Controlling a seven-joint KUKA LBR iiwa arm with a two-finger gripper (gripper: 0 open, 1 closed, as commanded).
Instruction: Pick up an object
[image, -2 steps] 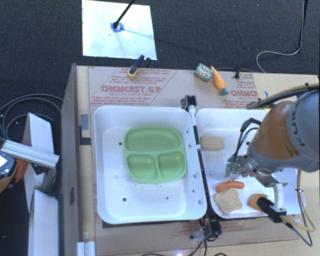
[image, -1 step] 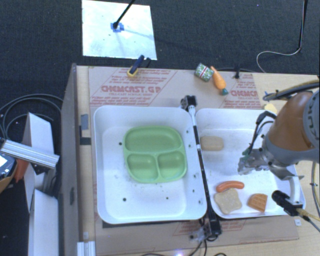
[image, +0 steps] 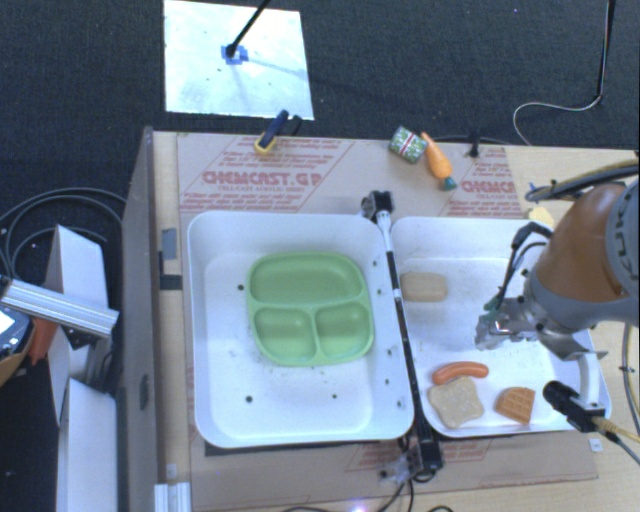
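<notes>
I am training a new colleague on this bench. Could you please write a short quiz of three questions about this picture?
1. True or false: the green plate lies in the left bin.
2. Which food lies nearest the bottom edge of the right bin? A) sausage B) slice of bread C) bun
3. Fill in: the carrot lies on the ______ behind the bins.

Key: 1 true. 2 B. 3 cardboard. The gripper hangs over the right bin, above the sausage in the picture.
</notes>
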